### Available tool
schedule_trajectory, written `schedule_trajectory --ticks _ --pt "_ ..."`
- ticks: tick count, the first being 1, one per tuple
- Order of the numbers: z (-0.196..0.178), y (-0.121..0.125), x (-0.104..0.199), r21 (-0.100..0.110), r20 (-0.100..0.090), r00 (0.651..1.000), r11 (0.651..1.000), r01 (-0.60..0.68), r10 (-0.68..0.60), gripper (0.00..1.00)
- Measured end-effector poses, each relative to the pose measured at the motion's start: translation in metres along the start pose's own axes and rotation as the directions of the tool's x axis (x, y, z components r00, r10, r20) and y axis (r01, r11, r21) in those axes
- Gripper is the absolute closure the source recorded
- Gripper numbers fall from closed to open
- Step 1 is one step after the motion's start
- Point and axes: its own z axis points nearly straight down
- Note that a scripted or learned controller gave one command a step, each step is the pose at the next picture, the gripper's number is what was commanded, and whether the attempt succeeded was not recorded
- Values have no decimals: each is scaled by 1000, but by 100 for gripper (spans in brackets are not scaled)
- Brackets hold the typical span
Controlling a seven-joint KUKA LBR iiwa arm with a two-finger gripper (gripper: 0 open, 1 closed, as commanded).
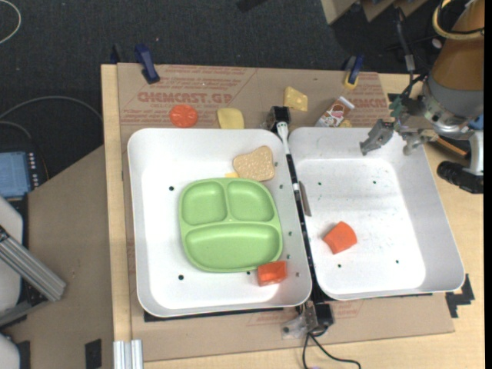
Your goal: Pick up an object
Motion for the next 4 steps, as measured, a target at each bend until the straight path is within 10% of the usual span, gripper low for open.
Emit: schedule_trajectory --ticks 1,2,3,4 --pt "-34 -113 13 4 -2 1000 1000 -3 3 0" --pt "40 -94 72 8 -4 1000 1000 6 -6 0" --pt "113 -145 63 -2 -4 1000 1000 -3 3 0" --pt "103 -145 62 -3 1 1000 1000 -3 3 100"
